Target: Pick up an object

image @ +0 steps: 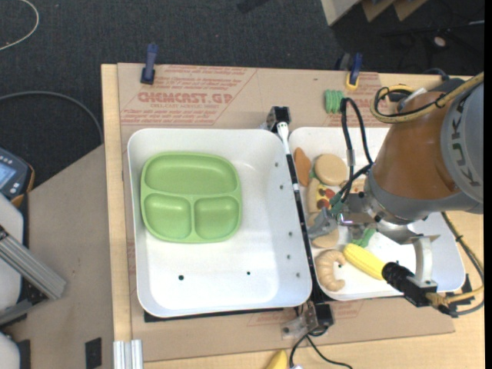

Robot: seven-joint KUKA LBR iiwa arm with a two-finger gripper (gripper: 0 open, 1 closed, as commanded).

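Two shallow white bins are sitting side by side on the desk (192, 91); the left bin (231, 275) is carrying a green divided plate (191, 197), which is lying flat in its upper left part; a black divider strip (294, 191) is running between the two bins. Just right of that strip, in the right bin (453, 271), several toy foods are lying close together: an orange carrot-like piece (303, 166) near the top, a tan bun (331, 168) beside it, a pale croissant (331, 268) toward the bottom, and a yellow corn cob (365, 261) just to its right. The grey and orange arm (419, 156) is reaching in from the right and hanging over the middle of this bin; the gripper (329, 220) is pointing down among the foods, between the bun and the croissant; whether its jaws are apart or together I cannot tell, as the wrist is covering them.
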